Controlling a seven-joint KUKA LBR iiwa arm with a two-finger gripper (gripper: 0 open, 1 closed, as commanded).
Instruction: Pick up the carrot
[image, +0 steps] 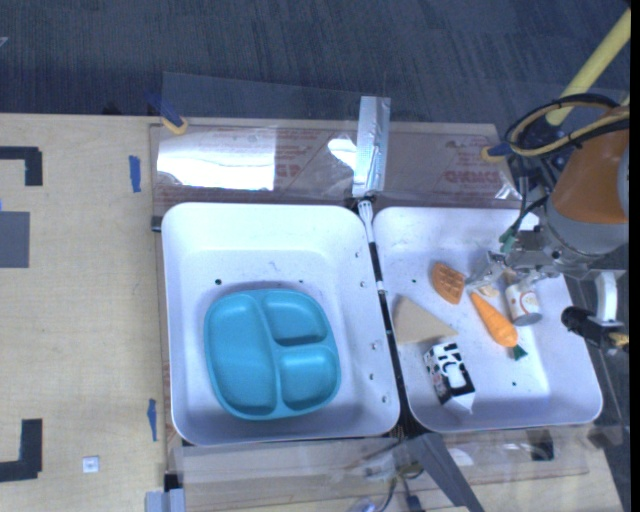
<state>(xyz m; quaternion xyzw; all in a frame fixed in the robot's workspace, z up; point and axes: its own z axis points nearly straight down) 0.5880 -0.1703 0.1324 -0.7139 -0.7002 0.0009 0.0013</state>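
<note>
Nearest lies a black-and-white packet (451, 372). Just beyond, the carrot (494, 320) is seen slanting, tip toward the hand (512, 262) directly above it. Whether the hand is open cannot be told.

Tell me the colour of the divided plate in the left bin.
The divided plate is light blue, seen clearly in the camera view.

We see our gripper (497, 262) low over the right bin (560, 400), at its far right part. The carrot (493, 318) lies just below it, slanting away toward the near side, green tip farthest from us. An orange ridged piece (449, 282) sits just left of the gripper. A black-and-white packet (450, 371) lies farther off, down-left. The blue divided plate (271, 352) rests well away in the left bin (200, 240).
</note>
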